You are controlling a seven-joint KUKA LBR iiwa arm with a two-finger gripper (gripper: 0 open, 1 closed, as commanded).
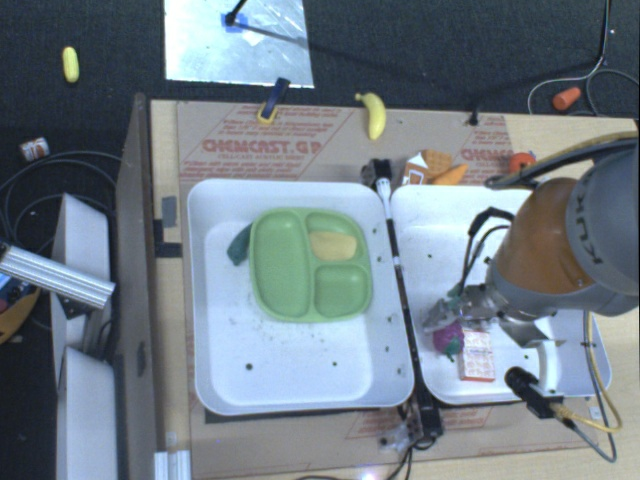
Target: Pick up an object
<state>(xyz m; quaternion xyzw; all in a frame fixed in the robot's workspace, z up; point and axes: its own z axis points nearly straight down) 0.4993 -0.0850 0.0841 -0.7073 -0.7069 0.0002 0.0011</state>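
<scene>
Sitting in the left bin [215,368], a green divided tray [308,264] holds a yellow piece [333,245]. Near the right bin's [430,233] front edge, the gripper [447,318] hovers over a magenta object [447,340] and patterned card [477,356]; crowding could spoil the grab. I cannot tell its grip; the arm [560,248] hides the bin's right side.

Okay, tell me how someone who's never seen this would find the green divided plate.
Look in the left white bin. The green divided plate lies in the middle of it, with a yellow piece in its upper right compartment. It is the biggest thing there; the dark teal item sits at its left edge.
</scene>
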